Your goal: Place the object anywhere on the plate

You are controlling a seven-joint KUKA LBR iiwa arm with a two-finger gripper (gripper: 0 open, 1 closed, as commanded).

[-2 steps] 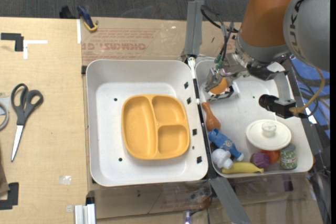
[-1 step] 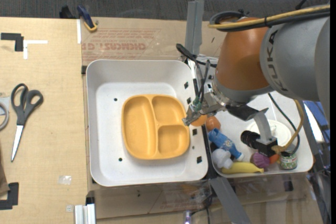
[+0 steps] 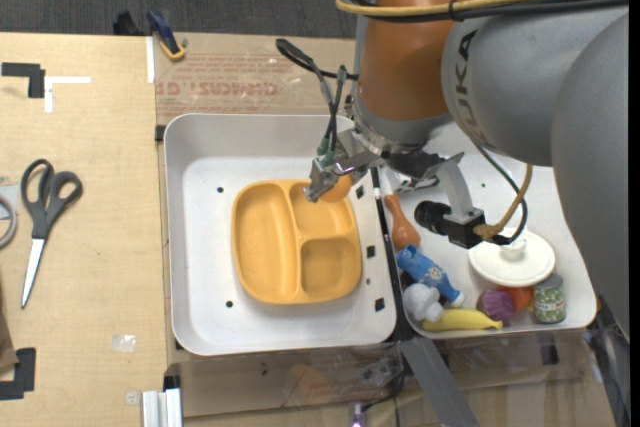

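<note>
Left bin: the yellow divided plate fills its middle, with bare white floor along the left, near and far walls. The arm overhangs the far right corner and the divider between the bins. Right bin: crowded near its front by a white disc, blue toy, banana and small jar. Scissors lie on the open surface at left.

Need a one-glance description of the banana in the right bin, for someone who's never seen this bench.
Start at the right-hand shallow white bin, the one crowded with small items under the grey arm. Go to its near edge, where the yellow plastic banana lies flat. It sits just below a blue figure and left of a purple object, and is the only long, curved, all-yellow piece there.
</note>
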